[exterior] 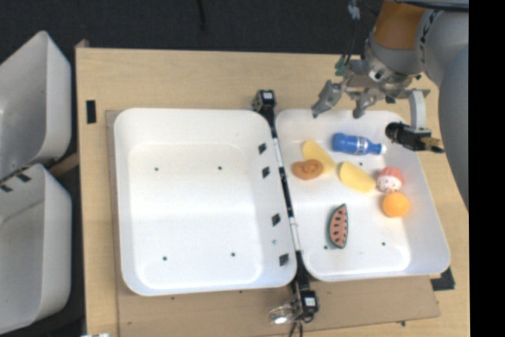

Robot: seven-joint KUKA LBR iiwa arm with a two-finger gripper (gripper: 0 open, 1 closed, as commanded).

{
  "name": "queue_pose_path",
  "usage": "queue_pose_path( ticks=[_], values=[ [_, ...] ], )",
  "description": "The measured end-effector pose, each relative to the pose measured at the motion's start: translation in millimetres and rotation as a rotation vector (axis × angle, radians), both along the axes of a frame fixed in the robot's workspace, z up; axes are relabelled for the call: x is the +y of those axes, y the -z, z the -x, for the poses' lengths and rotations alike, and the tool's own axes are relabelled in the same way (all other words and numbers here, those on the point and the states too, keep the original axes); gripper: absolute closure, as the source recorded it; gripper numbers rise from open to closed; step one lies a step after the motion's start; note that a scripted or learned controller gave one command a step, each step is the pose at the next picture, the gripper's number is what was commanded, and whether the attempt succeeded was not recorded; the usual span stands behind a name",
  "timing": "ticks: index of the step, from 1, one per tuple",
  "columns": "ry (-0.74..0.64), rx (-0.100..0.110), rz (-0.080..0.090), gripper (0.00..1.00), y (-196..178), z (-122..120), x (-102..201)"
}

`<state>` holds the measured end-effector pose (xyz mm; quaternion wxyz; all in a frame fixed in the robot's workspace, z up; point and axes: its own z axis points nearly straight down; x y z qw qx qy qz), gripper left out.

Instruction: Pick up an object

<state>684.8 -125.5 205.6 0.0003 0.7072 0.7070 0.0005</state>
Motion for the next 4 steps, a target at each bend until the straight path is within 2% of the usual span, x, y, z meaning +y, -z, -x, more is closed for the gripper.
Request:
queue_pose_path(
  ticks=[1, 2, 3, 4],
  values=[
    [0.001, 0.014, -0.002, 0.0, 111.1, 85.4, 21.1],
    [-0.004, -0.004, 0.002, 0.0, 103.8, 29.5, 25.8],
    [0.003, 0.008, 0.001, 0.0, 105.2, 125.9, 16.8],
    [-0.005, -0.009, 0.002, 0.0, 95.0, 26.6, 26.2]
  ],
)
